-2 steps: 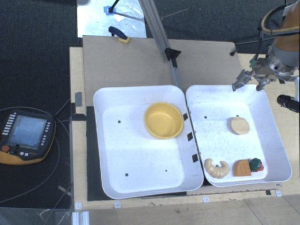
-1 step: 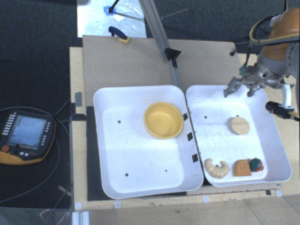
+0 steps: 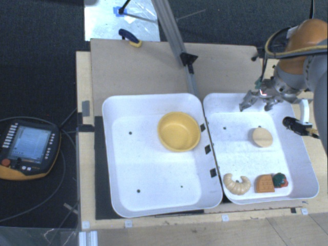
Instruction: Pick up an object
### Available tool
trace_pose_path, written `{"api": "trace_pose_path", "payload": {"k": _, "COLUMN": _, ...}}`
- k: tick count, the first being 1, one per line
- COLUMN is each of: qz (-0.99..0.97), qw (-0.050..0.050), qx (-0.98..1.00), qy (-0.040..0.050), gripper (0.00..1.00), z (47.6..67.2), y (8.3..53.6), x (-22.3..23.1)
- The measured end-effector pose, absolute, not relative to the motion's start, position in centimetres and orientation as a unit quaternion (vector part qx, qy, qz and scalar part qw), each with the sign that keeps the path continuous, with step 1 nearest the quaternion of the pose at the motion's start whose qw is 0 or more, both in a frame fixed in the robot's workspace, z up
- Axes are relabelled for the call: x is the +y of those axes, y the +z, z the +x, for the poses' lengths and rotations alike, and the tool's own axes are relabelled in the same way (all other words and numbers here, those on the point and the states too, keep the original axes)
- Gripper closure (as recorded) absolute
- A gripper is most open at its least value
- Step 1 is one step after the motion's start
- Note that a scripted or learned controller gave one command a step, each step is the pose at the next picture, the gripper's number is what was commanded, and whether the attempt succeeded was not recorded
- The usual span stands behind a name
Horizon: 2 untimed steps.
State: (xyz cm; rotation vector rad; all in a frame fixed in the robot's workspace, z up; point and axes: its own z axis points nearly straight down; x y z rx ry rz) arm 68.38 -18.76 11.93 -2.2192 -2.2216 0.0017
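Round beige disc (image 3: pixel 262 137), likely a toy biscuit or bun, lies flat in the right bin (image 3: pixel 297 158), in its upper middle, apart from the other items and the closest candidate to the claw (image 3: pixel 259 102). Claw hangs over the far edge of the right bin, up and slightly left of the disc; its two fingers are spread apart with nothing between them. Along the near wall of the same bin: a croissant-shaped toy (image 3: pixel 237 184), and just right of it a tan waffle-like square (image 3: pixel 265 183) touching a small red-and-green piece (image 3: pixel 279 179). Left bin (image 3: pixel 128 188) carries a yellow bowl (image 3: pixel 179 131), upright, near its upper right. Judgement: step in hand is the approach, no grasp made. Next move calls for shifting the claw toward the near side until centred over the disc, descending with fingers straddling its rim, then closing. Risk: the disc is low and flat, so the fingers may slide over the top.
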Motion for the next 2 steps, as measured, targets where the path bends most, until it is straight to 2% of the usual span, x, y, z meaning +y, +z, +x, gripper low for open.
{"api": "trace_pose_path", "payload": {"k": 1, "qz": -0.707, "qw": -0.001, "qx": -0.708, "qy": -0.0003, "gripper": 0.00, "z": 68.4, "y": 9.1, "x": -18.7}}
{"api": "trace_pose_path", "payload": {"k": 2, "qz": -0.706, "qw": -0.001, "qx": -0.708, "qy": -0.0004, "gripper": 1.00, "z": 68.5, "y": 10.2, "x": -18.7}}
